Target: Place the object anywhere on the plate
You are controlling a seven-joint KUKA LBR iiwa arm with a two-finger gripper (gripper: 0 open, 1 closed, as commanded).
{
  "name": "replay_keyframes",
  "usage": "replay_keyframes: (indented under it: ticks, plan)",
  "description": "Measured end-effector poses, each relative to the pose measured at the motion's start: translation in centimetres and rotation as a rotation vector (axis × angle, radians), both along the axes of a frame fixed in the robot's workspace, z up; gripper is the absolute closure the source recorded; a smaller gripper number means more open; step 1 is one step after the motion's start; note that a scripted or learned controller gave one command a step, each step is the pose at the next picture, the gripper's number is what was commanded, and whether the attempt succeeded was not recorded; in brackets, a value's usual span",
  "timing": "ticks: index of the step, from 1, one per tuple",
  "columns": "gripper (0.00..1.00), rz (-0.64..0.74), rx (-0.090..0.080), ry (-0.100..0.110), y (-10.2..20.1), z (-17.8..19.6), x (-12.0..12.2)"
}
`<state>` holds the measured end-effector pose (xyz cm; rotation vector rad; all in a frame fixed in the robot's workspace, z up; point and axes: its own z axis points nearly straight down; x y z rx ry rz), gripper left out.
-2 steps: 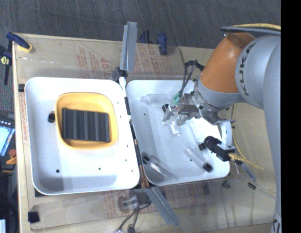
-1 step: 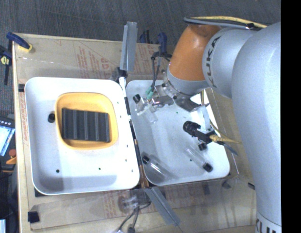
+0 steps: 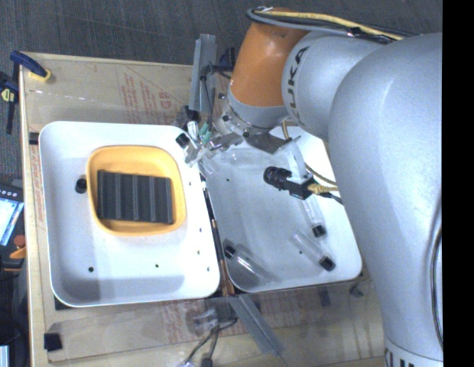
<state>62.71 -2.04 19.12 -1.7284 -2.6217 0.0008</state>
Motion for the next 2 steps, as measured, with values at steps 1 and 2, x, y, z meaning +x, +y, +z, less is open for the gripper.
replay_keyframes:
  ticks: [1,2]
  plan:
    - [1.0,0.243,0.0,0.003,2.17,-0.02,-0.37]
    - [0.0,0.244,0.0,0.003,2.14,-0.02,-0.36]
